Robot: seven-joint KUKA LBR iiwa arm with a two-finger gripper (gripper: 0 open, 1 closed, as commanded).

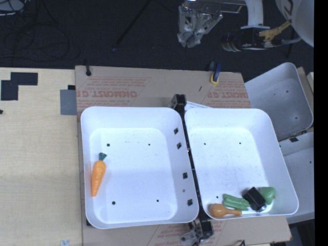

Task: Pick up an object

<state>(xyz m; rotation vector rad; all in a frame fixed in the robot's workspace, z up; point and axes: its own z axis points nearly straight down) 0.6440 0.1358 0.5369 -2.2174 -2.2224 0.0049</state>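
Tool of bare grey metal, raised high over the dark floor beyond the far edge of the counter, well apart from both bins; whether spread or pressed together, cannot tell from this slant. Nothing seen between its tips.

Left bin: shallow, smooth white plastic with rounded corners and small dark holes dotted over its floor. One toy carrot near its left wall, tapered orange body, small green top pointing to the far side, lying flat.

Right bin: same white moulded shape, faintly speckled floor. Cluster of small things crowded in its near right corner: a green pod-shaped piece, ribbed and elongated; a black blocky piece, tilted, lying against the green ones; a rounder pale green piece just behind it; and an orange pear-shaped piece with a thin neck, touching the near wall.

Brown printed cardboard sheet under both bins, on pale wood-grain counter. Black clips along the seam between the bins.
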